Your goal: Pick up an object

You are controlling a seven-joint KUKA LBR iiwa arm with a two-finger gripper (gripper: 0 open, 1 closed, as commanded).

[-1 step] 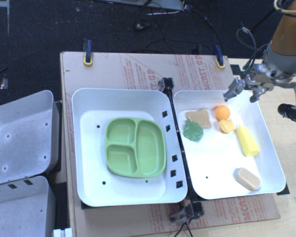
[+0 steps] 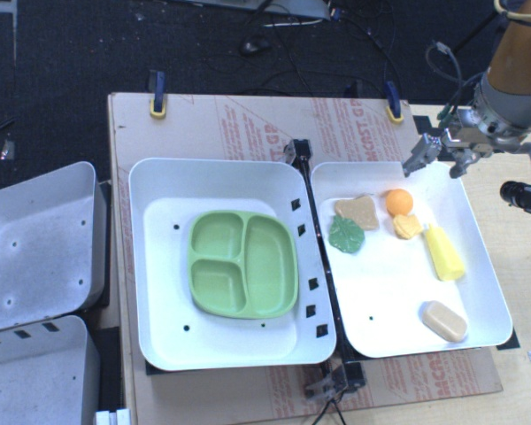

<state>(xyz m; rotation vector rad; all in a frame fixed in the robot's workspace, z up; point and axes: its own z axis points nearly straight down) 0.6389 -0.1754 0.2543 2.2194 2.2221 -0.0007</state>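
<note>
Your gripper [image 2: 435,156] hovers spread wide, holding nothing, at the right bin's [image 2: 385,330] far edge; next, descend onto the orange ball [image 2: 399,202].

White bins [image 2: 155,184]. Pale green divided tray [image 2: 244,264]. Orange ball [image 2: 399,202]. Yellow bar [image 2: 444,252]. Dark green leafy piece [image 2: 346,235]. Tan slice [image 2: 357,211]. Yellow-orange piece [image 2: 407,227]. Beige oval [image 2: 444,320]. Table [image 2: 203,118]: pale brown board, red lettering. Blue-and-yellow clamps [image 2: 158,95].
</note>
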